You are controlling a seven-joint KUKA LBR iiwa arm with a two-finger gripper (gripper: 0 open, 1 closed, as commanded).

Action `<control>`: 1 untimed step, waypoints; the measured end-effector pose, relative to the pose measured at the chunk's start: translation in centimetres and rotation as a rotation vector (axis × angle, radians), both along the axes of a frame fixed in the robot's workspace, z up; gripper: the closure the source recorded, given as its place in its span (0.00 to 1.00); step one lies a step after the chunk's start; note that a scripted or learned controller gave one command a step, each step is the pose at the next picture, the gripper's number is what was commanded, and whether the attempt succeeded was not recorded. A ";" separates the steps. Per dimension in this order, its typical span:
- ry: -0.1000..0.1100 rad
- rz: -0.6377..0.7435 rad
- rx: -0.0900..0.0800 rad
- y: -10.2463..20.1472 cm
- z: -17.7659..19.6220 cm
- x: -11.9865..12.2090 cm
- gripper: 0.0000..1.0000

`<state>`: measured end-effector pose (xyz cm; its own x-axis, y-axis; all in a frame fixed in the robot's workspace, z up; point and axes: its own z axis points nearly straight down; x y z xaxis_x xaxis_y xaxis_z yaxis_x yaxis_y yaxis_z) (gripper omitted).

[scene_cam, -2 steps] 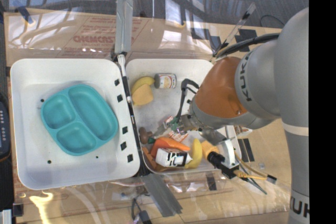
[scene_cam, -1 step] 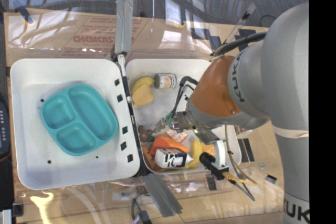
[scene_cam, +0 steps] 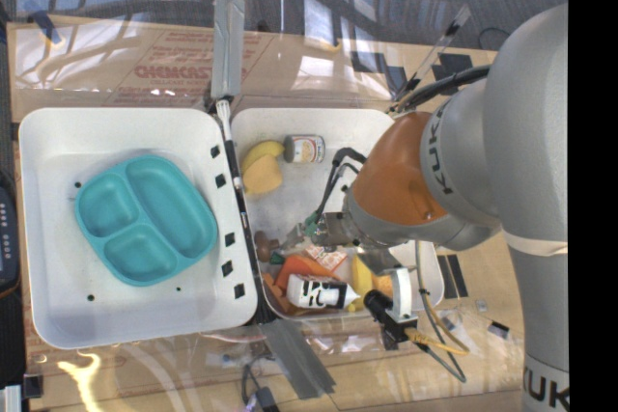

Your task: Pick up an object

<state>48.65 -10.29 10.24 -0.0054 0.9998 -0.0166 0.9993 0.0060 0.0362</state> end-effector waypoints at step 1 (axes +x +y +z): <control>0.031 0.098 0.013 -2.0 9.4 4.1 0.00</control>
